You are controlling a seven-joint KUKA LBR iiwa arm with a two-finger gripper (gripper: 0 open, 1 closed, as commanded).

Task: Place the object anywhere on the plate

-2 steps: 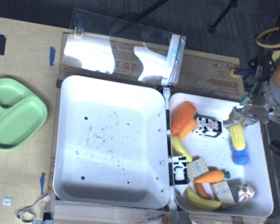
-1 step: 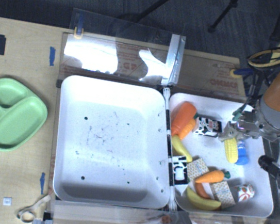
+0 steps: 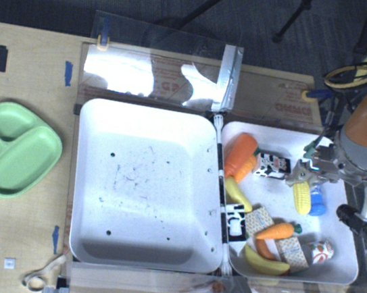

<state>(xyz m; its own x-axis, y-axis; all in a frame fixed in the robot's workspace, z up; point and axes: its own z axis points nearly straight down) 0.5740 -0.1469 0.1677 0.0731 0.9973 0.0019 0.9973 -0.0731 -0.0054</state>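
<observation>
Yellow plastic corn cob (image 3: 303, 197) lies directly under my gripper (image 3: 307, 176), lined up for pickup; grip state I cannot tell. Green divided plate (image 3: 11, 149) waits far left.

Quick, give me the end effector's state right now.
End effector: cannot be told; it sits over the right bin just above the corn cob, with nothing visibly held.

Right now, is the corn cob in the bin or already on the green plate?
In the bin. The corn cob lies in the right bin, under the gripper; the green plate sits far left.
</observation>
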